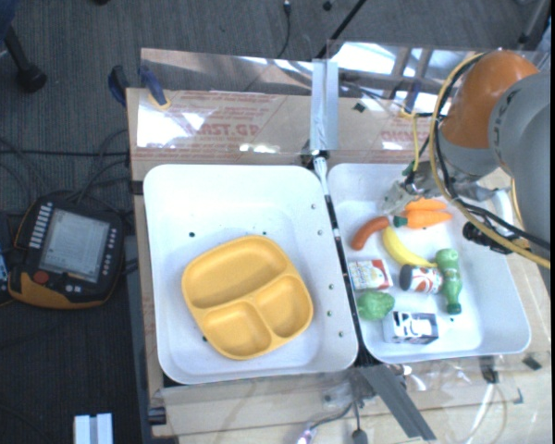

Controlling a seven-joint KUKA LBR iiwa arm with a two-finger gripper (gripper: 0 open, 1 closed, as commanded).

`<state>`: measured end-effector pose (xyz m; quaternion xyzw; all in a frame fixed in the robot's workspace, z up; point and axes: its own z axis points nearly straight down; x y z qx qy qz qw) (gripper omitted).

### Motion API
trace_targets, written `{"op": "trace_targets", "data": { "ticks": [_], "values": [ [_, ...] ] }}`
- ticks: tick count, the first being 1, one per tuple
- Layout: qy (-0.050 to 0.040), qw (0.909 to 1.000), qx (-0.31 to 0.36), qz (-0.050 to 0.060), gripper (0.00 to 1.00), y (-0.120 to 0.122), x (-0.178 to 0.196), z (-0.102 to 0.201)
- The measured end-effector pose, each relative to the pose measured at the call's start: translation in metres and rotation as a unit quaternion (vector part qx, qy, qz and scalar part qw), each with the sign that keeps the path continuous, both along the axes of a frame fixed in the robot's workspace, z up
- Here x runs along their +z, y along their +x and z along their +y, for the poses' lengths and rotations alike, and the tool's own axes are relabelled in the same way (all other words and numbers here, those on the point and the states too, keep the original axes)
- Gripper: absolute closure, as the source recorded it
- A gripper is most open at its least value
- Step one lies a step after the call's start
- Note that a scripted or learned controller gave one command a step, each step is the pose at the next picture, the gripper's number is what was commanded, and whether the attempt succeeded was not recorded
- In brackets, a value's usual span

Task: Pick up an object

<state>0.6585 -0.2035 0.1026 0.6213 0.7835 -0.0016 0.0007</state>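
Observation:
My gripper (400,193) hangs low over the back of the right bin (499,340), just left of an orange carrot (425,213). Its tip is small and partly blurred against the white bin. Below it lie a red sausage-shaped toy (369,233) and a yellow banana (402,248). Further forward are a small carton with a red picture (369,273), a red and white can (424,280), a green bottle (450,280), a green lumpy toy (376,304) and a white box with dark print (414,326). Nothing is seen held.
The left bin (176,202) holds a yellow divided plate (248,296). The grey arm with its orange band (486,100) reaches in from the upper right, with cables (499,234) hanging over the right bin's far side. A clear wall (231,123) stands behind both bins.

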Motion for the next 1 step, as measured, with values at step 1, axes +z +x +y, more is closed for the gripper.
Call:
{"op": "trace_targets", "data": {
  "ticks": [1],
  "values": [
    [0.0011, 0.9987, -0.051, 0.001, 1.00, 0.0104, 0.1022, 0.0655]
  ]
}}
